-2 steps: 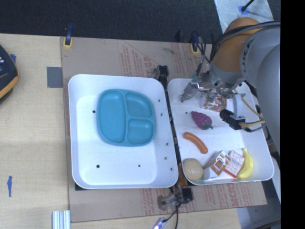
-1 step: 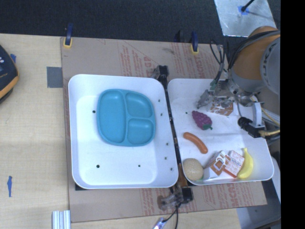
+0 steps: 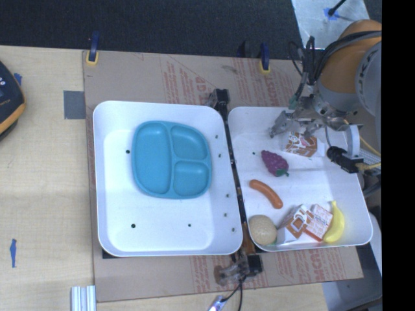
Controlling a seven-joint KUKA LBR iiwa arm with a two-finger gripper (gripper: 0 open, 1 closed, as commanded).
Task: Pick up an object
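Two-finger gripper [image 3: 293,123], jaws spread and grasping nothing, is hovering beside flat red-and-white packet [image 3: 301,143]; thin packet risks slipping free.

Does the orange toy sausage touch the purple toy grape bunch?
Apart. The camera view shows bare white bin floor between the orange toy sausage and the purple toy grape bunch.

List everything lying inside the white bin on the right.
In the right white bin: purple grape bunch, orange sausage, tan round potato, yellow banana, two printed snack packets. A third packet lies partly covered by the hand.
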